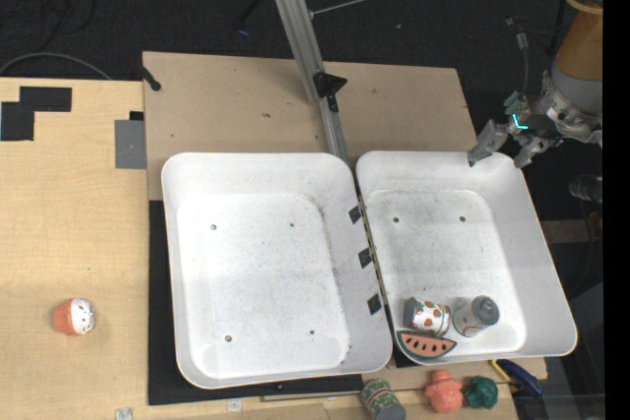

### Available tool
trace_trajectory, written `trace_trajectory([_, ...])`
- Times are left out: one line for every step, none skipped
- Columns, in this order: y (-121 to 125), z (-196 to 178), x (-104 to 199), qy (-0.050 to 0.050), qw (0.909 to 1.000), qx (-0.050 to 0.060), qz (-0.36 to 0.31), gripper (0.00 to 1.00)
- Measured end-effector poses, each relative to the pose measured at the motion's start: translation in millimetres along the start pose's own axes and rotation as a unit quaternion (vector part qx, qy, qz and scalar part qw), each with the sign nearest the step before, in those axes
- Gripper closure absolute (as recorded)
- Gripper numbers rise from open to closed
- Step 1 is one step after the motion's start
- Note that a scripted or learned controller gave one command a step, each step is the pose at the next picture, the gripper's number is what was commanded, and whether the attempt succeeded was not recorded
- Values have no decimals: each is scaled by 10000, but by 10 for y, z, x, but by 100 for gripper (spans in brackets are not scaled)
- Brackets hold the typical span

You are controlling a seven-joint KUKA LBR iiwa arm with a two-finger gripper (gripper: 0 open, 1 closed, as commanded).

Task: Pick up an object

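My gripper hovers over the far right corner of the right bin, fingers spread apart and open with nothing between them. In that bin's near corner lie a white cup with red spots and a grey cylinder, touching each other. A watermelon slice rests on the bin's front rim just below them. These objects are far from the gripper, toward the front of the bench.
The left bin sits beside the right one, with a metal rail slanting up behind them. Below the right bin lie a dark green can, a pink toy and a green toy. An orange-and-white ball rests on the wooden table at left.
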State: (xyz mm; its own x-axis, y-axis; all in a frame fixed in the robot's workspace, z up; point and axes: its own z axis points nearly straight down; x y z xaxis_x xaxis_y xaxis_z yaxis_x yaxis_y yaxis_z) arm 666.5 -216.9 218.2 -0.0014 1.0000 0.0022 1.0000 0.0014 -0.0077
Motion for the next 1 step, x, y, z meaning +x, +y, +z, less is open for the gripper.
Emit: trace_trajectory([10, -32, 4, -8, 10000, -19, -18, 0])
